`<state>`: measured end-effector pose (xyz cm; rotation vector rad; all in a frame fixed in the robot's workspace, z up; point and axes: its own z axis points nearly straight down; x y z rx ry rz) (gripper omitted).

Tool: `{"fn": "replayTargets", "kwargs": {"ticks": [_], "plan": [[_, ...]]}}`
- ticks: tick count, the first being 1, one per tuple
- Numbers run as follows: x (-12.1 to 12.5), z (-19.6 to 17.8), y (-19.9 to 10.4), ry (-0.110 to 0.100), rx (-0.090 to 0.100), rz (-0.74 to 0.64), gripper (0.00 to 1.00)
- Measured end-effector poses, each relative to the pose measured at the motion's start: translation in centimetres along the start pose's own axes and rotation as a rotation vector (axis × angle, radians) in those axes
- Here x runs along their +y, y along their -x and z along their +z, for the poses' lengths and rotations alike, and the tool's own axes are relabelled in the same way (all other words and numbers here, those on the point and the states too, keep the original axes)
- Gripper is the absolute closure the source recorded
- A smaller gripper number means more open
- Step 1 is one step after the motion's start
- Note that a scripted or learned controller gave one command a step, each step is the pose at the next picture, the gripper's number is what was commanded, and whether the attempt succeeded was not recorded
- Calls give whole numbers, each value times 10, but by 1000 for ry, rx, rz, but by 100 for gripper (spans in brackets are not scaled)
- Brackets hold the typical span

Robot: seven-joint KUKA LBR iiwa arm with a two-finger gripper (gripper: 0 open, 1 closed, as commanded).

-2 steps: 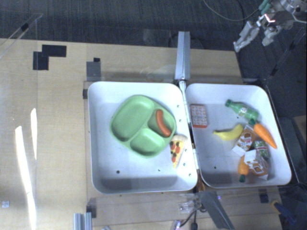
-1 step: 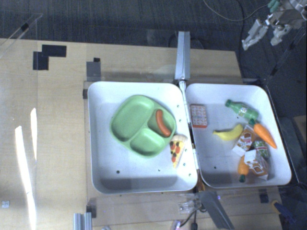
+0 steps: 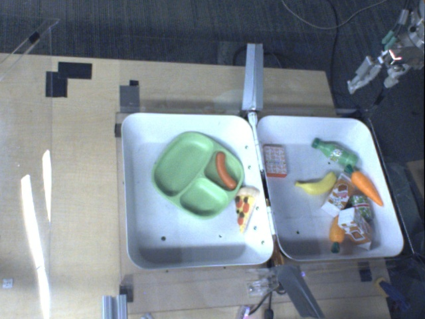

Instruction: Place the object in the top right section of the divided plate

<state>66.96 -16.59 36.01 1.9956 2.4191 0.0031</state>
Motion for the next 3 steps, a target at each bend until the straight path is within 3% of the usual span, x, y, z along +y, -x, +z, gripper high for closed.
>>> {"fn": "replayTargets", "kwargs": {"ticks": [1,2,3], "plan": [[-1,-78,8,2,0,219,0],[-6,-77,34,2,-1,163,0],[-6,-78,37,3,-1,161,0]]}}
